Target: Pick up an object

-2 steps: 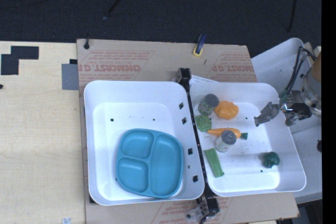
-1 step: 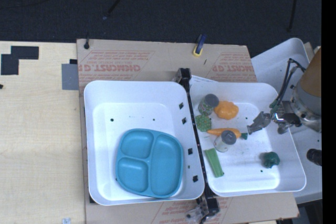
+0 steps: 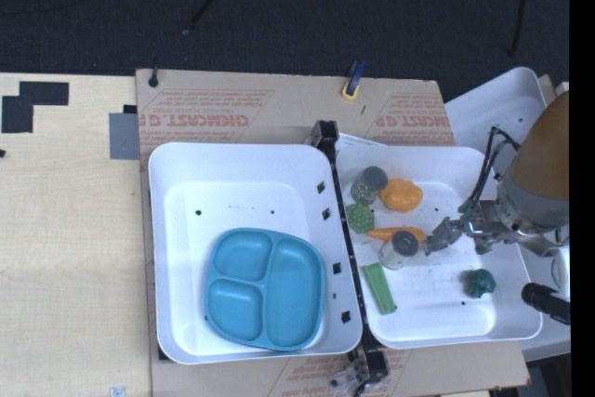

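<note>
left bin: shallow white plastic bin (image 3: 177, 200) on the surface, carrying a light blue divided plastic tray (image 3: 265, 288).
right bin: second shallow white plastic bin (image 3: 446, 321) with the loose items.
candidates: flat green rectangular block (image 3: 378, 287) low on the left; bumpy green piece (image 3: 359, 218); grey round-capped piece (image 3: 373, 180); orange rounded lump (image 3: 402, 195); small clear jar with a grey lid (image 3: 402, 245) lying over a slim orange carrot shape (image 3: 383, 234); dark green lump (image 3: 480, 284) far right.
end effector: dark two-finger end effector (image 3: 443, 236), low in the right bin; released or clenched, cannot tell.
key relation: the jar sits just left of the tips, the carrot's long axis running left-right toward them; likely the nearest target.
</note>
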